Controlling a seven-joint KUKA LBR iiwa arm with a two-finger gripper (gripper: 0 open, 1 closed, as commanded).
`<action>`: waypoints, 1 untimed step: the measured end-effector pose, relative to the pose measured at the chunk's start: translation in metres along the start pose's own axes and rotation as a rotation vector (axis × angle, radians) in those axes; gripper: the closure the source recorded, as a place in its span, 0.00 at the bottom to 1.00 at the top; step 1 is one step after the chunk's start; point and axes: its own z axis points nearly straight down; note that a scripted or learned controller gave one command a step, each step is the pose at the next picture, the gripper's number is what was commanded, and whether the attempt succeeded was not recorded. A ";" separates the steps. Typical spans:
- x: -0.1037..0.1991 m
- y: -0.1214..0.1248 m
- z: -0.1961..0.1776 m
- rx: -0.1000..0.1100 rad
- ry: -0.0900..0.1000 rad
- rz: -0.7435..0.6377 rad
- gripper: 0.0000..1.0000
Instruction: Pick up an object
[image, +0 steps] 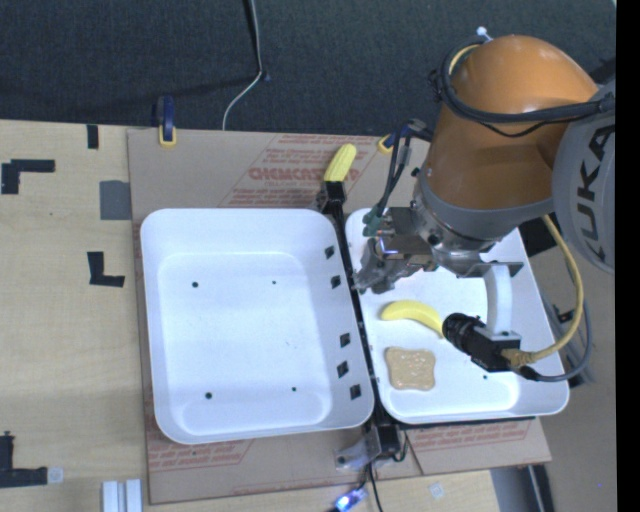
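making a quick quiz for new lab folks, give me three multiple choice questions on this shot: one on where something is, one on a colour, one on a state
1. Which bin holds the banana?
A. left bin
B. right bin
C. neither, it lies on the bench

2. What colour is the flat toast-shaped piece?
A. tan
B. blue
C. green

3. How does the banana lie?
A. lifted in the air
B. flat on the bin floor
C. hanging over the bin's rim

Answers:
1 B, it lies in the bin under the arm, just below the gripper.
2 A, it is tan against the white floor.
3 B, it rests on the floor beside the tan piece.
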 end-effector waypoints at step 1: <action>0.061 0.064 -0.098 -0.011 0.004 -0.009 1.00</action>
